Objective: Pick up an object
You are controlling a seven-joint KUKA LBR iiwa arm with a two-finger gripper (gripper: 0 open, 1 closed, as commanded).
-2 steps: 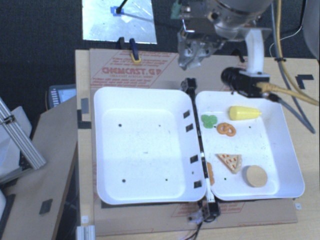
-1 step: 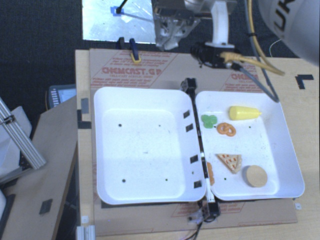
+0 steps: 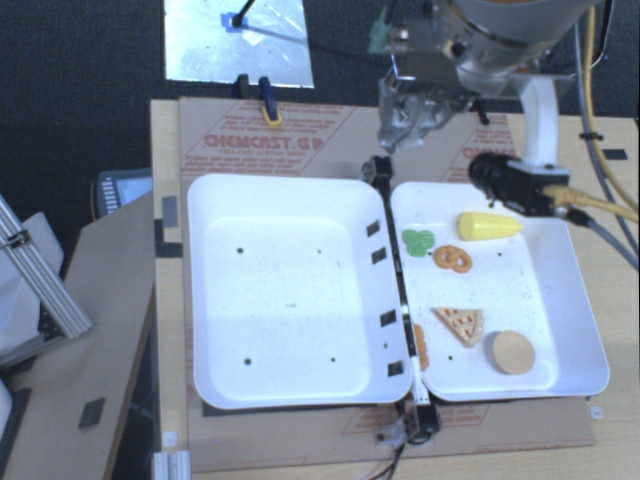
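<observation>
Pick not begun: gripper (image 3: pixel 405 133) hovers beyond the right bin (image 3: pixel 580 308), jaw state indiscernible; yellow piece (image 3: pixel 487 226) inside untouched.

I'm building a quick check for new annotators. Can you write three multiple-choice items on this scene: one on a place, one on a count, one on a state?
1. Which bin holds the yellow corn-shaped toy?
A. left
B. right
C. neither

2. How many toy pieces lie in the right white bin?
A. two
B. four
C. six

3. Where is the gripper?
A. raised behind the bins
B. down inside the left white bin
C. touching the round tan disc

Key: B, the corn lies near the right bin's far edge; C, six pieces lie there; A, it hangs over the cardboard.
</observation>
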